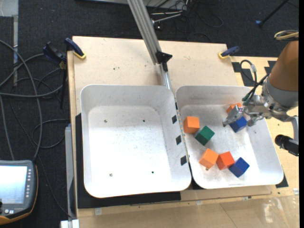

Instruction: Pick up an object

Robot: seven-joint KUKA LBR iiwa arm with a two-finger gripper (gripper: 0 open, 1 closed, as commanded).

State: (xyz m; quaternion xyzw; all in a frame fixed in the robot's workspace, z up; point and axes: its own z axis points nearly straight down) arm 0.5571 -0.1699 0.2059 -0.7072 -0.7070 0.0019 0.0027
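The right bin (266,172) holds several cubes. My gripper (237,119) reaches in from the right, low over the bin's far right part. A blue cube (239,124) sits between its fingers, which are closed against its sides. An orange cube (232,108) peeks out just behind the gripper, partly hidden. Further left lie an orange cube (192,124) and a green cube (204,135). Near the front lie an orange cube (208,157), a red cube (225,160) and a second blue cube (240,166).
The left bin (90,127) stands beside the right one, their rims meeting at mid-bench. A slanted metal bar (145,23) runs from the top down to the bins' shared far corner. Clamps sit at the board's far corners.
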